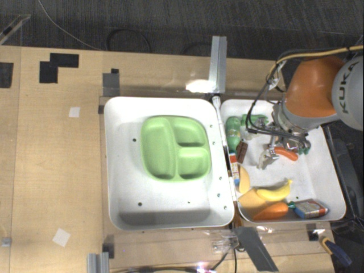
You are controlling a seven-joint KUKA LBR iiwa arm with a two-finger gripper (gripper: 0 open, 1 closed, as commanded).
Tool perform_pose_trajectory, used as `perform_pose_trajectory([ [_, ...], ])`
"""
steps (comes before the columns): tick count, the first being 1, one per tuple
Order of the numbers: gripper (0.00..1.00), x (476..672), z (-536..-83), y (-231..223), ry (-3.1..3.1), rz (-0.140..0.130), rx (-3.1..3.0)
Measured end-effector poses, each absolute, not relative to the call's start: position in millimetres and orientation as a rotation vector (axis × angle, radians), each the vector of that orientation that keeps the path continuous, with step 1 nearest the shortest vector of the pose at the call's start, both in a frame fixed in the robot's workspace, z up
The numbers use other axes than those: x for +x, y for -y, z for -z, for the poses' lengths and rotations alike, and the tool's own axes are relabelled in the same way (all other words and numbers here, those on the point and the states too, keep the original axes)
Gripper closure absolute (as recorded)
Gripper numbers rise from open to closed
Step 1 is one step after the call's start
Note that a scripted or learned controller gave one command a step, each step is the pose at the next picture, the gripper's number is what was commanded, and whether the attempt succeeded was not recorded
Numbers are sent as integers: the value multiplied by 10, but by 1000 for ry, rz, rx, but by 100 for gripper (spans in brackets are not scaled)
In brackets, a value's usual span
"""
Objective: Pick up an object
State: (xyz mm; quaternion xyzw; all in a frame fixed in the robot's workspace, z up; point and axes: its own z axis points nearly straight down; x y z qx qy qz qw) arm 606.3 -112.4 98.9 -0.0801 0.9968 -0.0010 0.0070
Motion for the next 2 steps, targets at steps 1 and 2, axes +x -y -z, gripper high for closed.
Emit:
perform_pose_trajectory([
  [1, 0, 5458, -905, 1069, -3117, 5, -175],
  [2, 0, 5237, -913, 1057, -3111, 8, -214],
])
